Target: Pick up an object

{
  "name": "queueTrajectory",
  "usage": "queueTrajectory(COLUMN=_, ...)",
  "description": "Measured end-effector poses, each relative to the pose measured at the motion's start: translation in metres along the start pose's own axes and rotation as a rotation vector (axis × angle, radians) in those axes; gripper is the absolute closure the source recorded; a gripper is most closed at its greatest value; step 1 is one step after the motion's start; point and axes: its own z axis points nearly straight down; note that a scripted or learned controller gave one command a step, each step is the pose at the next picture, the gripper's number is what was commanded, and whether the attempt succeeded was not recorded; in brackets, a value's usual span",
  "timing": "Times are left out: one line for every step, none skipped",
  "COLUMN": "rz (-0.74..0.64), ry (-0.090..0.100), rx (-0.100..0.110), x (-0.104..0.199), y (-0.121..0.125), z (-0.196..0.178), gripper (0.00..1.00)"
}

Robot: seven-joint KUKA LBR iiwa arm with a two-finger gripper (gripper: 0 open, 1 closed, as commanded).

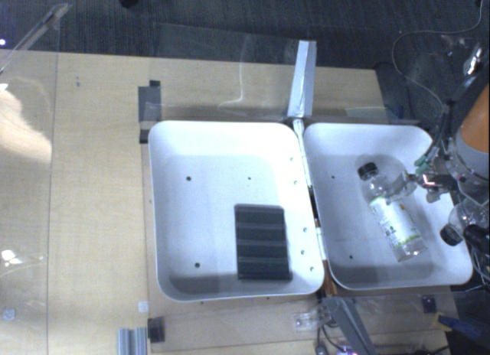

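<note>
Reaching in from the right, the end effector (430,180) sits low over the right bin (337,216), just beside the upper part of a clear plastic bottle (389,212); whether it is spread or pressed together cannot be told, since glare and wrist hardware blur that spot.

Nearest the camera, the left bin (191,216) holds a dark ribbed block (262,242) lying flat near its front wall, well apart from the arm.

Farther right, the bottle lies on its side in the right bin, its dark cap (368,169) toward the back and its base toward the front right corner. Judging by this, the bottle is the likely target. A good grasp would probably straddle the body across its width, near the middle, descending straight so the round, slick wall does not roll or squirt out.

A pale label with greenish marks wraps the bottle; its writing is too small to read.

Beyond the bins, the wooden surface (92,193) runs back toward dark flooring.
</note>
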Motion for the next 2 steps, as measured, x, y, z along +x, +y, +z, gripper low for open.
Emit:
queueTrajectory(rz=-0.185, ry=-0.004, rx=-0.011, x=0.032, y=0.051, z=0.111, gripper=0.00)
queueTrajectory(rz=-0.238, ry=-0.007, rx=-0.021, x=0.057, y=0.095, z=0.114, gripper=0.00)
